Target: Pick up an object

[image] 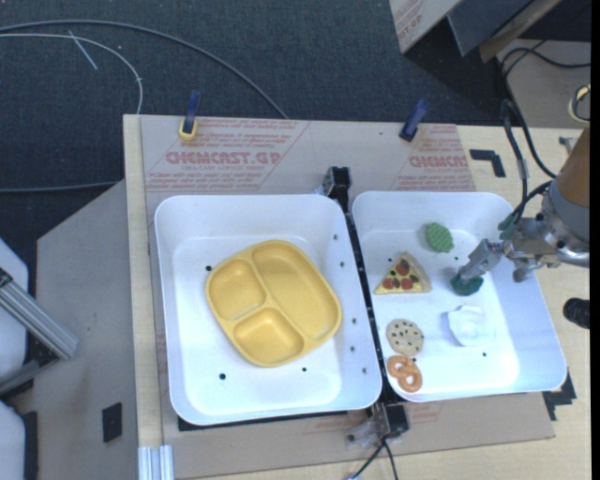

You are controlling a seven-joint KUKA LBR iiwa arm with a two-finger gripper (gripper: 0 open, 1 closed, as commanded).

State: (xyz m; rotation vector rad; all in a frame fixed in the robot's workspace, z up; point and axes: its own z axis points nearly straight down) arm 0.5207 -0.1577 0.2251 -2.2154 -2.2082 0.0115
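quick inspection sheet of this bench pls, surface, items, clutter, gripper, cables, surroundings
surface: board carrying the left bin and the right bin, side by side.
job's things: right bin holds a pizza slice, green leafy piece, cookie, pretzel, white piece and dark green piece; left bin holds a yellow divided tray.
clutter: nothing seen in the bins beyond the above; two blue clamps on the board's far edge.
gripper: gripper low in the right bin beside the dark green piece; grasp cannot be told.
cables: grey cable on the floor, black cables near the arm.
surroundings: dark carpet, cardboard box at top.
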